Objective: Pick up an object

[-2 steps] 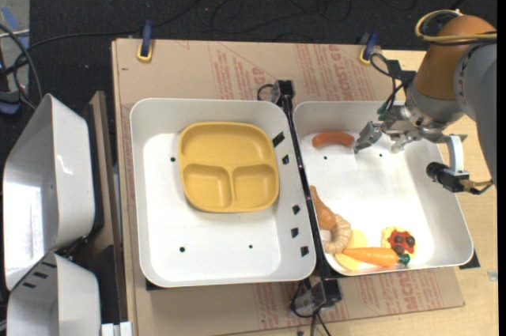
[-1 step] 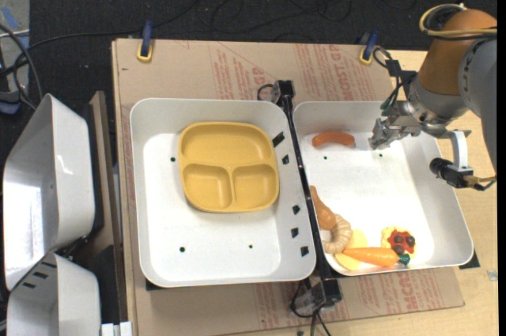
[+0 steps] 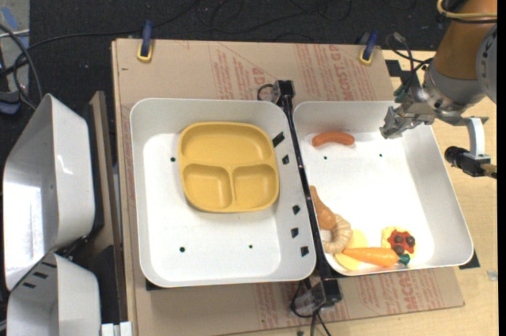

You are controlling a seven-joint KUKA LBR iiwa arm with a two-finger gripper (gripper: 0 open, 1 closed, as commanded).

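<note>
Gripper (image 3: 393, 126) at the right bin's (image 3: 443, 192) far right rim; finger state cannot be judged, and nothing shows between the fingers. Nearest target, an orange sausage (image 3: 333, 139), lies just left; descend centred across its short axis. Other toy food (image 3: 365, 243) clusters at the near edge.

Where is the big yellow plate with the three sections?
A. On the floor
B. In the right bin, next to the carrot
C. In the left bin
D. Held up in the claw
C: the yellow plate lies flat in the left bin, while the carrot and the other toy foods lie in the right bin, and the claw hangs over that bin's far corner.
</note>
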